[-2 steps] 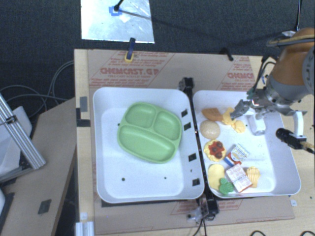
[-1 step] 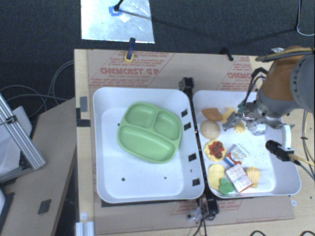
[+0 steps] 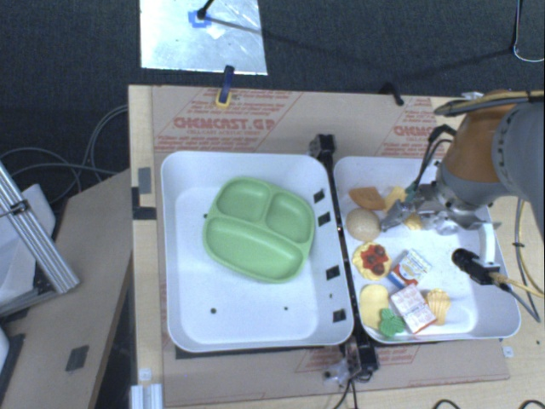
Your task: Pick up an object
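claw (image 3: 407, 214) just beside yellow toy (image 3: 397, 197)

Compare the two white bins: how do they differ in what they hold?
The left bin holds one green divided tray; the right bin holds many small food items. The gripper is over the right bin, not the left bin. Both are shallow and white.

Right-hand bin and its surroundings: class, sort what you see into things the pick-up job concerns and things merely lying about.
Concerns the job:
claw
right bin
beige round piece
orange piece
red and yellow piece
white packet

Lying about:
green divided plate
left bin
metal sheet
cables
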You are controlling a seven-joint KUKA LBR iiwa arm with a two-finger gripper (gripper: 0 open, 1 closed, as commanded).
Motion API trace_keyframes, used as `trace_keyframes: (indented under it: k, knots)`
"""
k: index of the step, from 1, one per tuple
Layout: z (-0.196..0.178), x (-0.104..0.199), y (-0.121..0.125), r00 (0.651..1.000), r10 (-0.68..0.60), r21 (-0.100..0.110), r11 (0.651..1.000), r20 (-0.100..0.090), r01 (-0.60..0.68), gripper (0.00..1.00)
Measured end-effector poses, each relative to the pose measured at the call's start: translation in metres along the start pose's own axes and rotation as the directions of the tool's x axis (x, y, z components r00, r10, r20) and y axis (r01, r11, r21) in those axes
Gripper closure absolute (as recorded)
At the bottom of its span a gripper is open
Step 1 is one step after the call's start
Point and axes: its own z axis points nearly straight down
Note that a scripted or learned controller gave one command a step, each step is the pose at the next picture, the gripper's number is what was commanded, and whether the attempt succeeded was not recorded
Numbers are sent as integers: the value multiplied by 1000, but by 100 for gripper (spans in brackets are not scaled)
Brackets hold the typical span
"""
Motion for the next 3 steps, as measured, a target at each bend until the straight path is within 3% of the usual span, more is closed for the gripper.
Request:
trace_keyframes:
  k: [1,3]
  knots:
    - [-13,-1,1,1000,1,-5,1000,1,-1,100]
    - [-116,-9,1,1000,-2,-6,1000,1,2,100]
